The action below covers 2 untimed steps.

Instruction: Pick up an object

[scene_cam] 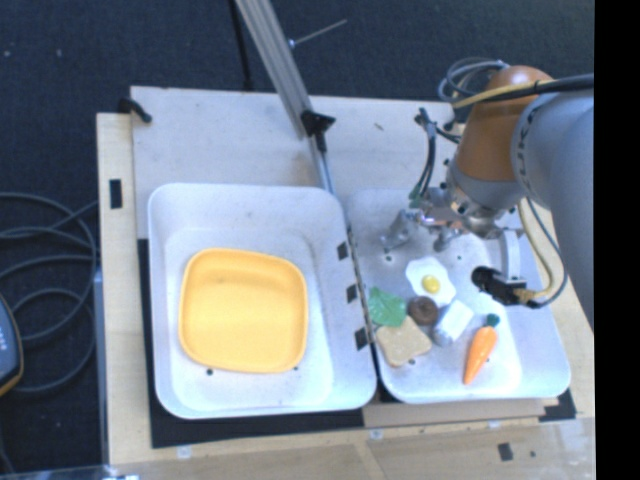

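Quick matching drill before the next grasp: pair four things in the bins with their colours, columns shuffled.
Things:
1. plate
2. carrot
3. fried egg
4. leafy piece

Colours:
A. green
B. white with a yellow centre
C. orange with a green top
D. plain yellow

Pairs: 1-D, 2-C, 3-B, 4-A

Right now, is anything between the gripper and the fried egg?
Nothing visible. The gripper sits in the right bin, just up from the egg, with bare bin floor between them. The other toys lie beyond the egg, toward the bin's near edge.
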### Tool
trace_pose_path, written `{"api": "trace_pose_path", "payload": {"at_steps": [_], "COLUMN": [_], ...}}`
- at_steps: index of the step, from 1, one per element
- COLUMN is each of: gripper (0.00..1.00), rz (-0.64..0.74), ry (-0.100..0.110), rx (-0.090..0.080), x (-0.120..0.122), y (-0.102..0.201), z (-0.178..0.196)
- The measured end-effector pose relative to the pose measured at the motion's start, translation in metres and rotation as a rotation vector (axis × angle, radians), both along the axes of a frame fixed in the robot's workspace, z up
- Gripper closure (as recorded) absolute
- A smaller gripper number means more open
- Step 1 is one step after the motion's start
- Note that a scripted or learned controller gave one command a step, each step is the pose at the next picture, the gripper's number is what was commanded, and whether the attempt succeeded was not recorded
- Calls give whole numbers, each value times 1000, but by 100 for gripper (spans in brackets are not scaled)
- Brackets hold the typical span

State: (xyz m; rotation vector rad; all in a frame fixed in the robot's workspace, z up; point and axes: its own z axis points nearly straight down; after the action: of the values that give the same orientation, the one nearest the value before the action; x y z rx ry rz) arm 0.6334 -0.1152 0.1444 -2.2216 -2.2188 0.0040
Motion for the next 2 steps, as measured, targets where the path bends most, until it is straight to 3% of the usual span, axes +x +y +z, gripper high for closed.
{"api": "trace_pose_path", "payload": {"at_steps": [1,2], "gripper": [100,100], "rz": [-1,1], "ry": [-5,-8], "rx": [1,0], "x": [1,12], "y": [0,1], "z": [13,64]}}
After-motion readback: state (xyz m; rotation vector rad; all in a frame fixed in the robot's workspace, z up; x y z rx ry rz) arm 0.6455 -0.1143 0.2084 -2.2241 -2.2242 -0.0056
